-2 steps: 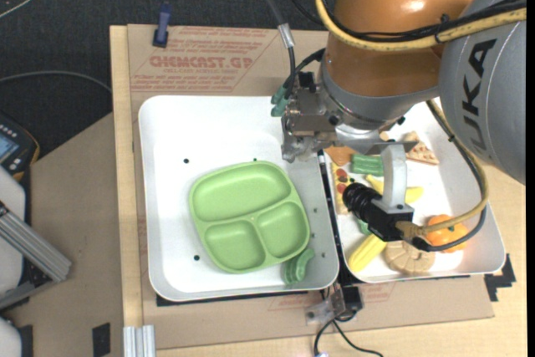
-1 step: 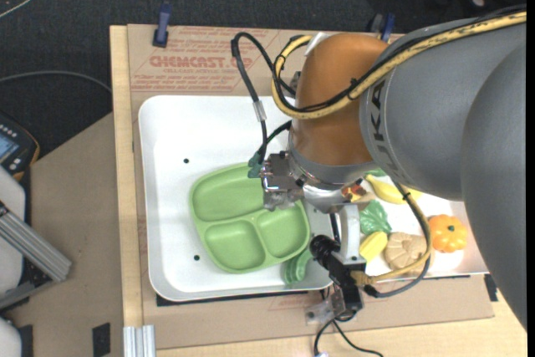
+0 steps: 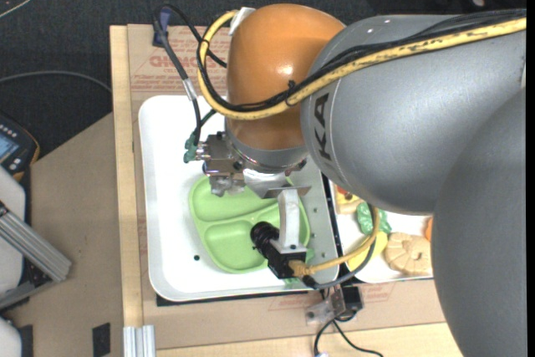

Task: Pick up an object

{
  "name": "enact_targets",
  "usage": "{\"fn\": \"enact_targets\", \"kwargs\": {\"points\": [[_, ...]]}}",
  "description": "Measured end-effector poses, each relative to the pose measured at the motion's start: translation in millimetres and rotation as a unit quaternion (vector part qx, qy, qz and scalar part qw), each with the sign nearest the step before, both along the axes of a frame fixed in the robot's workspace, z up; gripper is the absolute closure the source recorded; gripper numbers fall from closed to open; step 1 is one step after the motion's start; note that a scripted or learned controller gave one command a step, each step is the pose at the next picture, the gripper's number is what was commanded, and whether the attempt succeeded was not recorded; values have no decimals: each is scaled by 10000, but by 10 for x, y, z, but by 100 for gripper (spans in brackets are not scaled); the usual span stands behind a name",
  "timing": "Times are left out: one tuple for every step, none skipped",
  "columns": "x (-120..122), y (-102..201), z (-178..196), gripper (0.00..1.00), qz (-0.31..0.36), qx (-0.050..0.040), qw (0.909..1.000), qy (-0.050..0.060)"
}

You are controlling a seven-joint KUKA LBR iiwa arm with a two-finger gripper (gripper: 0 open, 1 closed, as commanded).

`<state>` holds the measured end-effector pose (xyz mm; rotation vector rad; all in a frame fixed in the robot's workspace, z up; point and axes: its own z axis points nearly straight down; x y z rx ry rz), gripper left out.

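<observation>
The grey arm with its orange band [image 3: 276, 71] reaches over the left white bin [image 3: 163, 205] and hides most of it. Beneath the wrist lies a light green, lobed soft object [image 3: 221, 234] on the bin floor. The gripper [image 3: 251, 209] hangs directly over that green object, with its tips hidden behind the wrist housing and cabling. In the right bin [image 3: 401, 273] a beige ridged object [image 3: 408, 253] and a small green and yellow piece [image 3: 368, 221] peek out from under the arm.
A cardboard-coloured bench border [image 3: 125, 180] frames the bins. Black and yellow cables [image 3: 205, 63] loop around the wrist. A connector and cable [image 3: 338, 305] hang at the bench's front edge. Dark floor lies to the left and behind.
</observation>
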<state>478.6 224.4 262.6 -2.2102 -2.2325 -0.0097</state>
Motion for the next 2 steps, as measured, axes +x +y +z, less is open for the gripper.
{"fn": "enact_targets", "kwargs": {"points": [[10,-3,2827,100,-38,28,10000,-73],[286,-98,1590,100,-67,-47,9999,67]]}}
